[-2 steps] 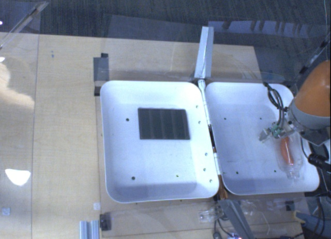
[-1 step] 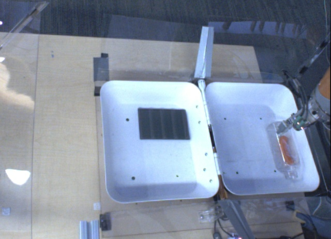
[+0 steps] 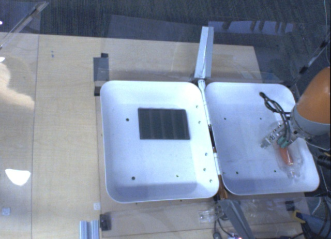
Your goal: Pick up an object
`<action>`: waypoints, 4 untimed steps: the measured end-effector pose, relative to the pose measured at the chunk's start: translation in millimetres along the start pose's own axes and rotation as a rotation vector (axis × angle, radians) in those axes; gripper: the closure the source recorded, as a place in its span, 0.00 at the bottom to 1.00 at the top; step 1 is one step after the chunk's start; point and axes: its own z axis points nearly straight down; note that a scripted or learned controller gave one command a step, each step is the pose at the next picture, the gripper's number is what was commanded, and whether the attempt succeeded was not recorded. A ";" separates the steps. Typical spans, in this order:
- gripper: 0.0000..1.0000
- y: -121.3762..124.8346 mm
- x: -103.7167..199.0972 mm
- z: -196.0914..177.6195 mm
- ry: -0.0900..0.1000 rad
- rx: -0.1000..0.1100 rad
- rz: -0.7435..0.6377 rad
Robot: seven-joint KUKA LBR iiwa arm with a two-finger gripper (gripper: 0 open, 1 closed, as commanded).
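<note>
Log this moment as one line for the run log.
arm: over right bin from right | gripper: low at bin's right side, by small orange object | grasp: unconfirmed | left bin: dark ribbed rectangular panel

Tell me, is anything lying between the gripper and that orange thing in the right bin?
Nothing visible does. The gripper hangs low in the right bin, and the small orange object lies just beside it toward the bin's near edge, with only bare bin floor between. Whether they touch is too blurred to tell.
</note>
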 end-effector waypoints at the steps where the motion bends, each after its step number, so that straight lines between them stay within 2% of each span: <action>1: 0.00 1.9 -3.3 -109.7 0.003 0.005 -0.004; 2: 0.00 -2.9 0.7 -18.9 0.007 0.006 -0.104; 3: 1.00 -0.2 -0.5 -30.7 0.001 0.000 -0.103; 4: 0.00 3.5 4.2 -29.6 0.011 -0.001 -0.111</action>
